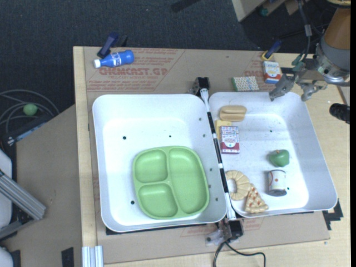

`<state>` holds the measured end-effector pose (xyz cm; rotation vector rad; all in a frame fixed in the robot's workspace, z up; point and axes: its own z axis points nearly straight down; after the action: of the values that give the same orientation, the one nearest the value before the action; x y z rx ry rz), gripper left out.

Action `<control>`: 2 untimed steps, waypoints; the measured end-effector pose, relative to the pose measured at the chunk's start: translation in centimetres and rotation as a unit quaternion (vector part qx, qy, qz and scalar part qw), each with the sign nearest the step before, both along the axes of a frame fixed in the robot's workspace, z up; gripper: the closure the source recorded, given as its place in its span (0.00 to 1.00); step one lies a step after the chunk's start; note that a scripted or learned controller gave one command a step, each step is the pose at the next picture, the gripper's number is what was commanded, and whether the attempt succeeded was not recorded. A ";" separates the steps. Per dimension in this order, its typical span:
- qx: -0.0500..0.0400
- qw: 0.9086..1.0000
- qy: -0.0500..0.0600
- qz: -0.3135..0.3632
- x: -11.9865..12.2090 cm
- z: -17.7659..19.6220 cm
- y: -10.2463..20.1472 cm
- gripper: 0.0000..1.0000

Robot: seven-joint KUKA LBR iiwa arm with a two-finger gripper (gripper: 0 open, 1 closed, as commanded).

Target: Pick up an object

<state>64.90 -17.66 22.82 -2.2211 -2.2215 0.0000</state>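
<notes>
My gripper point(290, 93) hangs over the far right corner of the right bin point(311, 149), its two fingers spread open with nothing between them. Below it the right bin holds a tan bread roll point(232, 113), a red and white carton point(229, 139), a green pepper-like toy point(279, 158), a small can point(276, 182), a round pastry ring point(239, 183) and a pizza slice point(255, 201). All of them lie apart from the gripper. The left bin point(111, 127) holds a green divided plate point(169, 181).
A blue and white bottle point(114, 58) lies on the cardboard behind the left bin. Two small packets point(245, 83) point(271, 71) sit behind the right bin, close to the gripper. A black clamp point(201, 85) joins the bins at the back.
</notes>
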 end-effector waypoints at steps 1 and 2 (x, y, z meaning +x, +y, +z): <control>0.001 1.000 0.002 0.000 -5.6 -11.0 -4.6 0.00; 0.001 1.000 0.002 0.000 -10.1 -14.5 0.0 0.00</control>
<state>54.80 -17.70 8.34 -2.2178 -2.2194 0.0017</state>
